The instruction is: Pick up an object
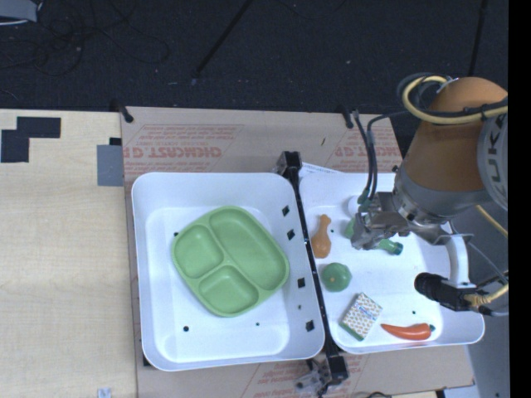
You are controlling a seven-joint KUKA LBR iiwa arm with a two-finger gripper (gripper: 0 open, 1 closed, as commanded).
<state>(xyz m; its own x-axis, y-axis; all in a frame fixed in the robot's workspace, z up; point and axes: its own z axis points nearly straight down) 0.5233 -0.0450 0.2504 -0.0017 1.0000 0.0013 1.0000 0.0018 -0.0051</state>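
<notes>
My gripper (367, 232) hangs low over the upper middle of the right bin (465, 332), below the grey and orange arm. A small dark green object (390, 245) lies right beside it on its right side, partly hidden by the gripper; whether it is gripped is unclear. An orange gourd-shaped object (322, 235) lies just left of the gripper. A green round fruit (335, 277) sits below it. Further toward the front lie a small patterned box (361, 315) and a red chili pepper (406, 331).
The left bin (158, 322) holds a light green divided plate (230, 259). A black divider bar (303, 264) runs between the two bins. A black cable end (440, 290) of the arm hangs over the right bin's right side.
</notes>
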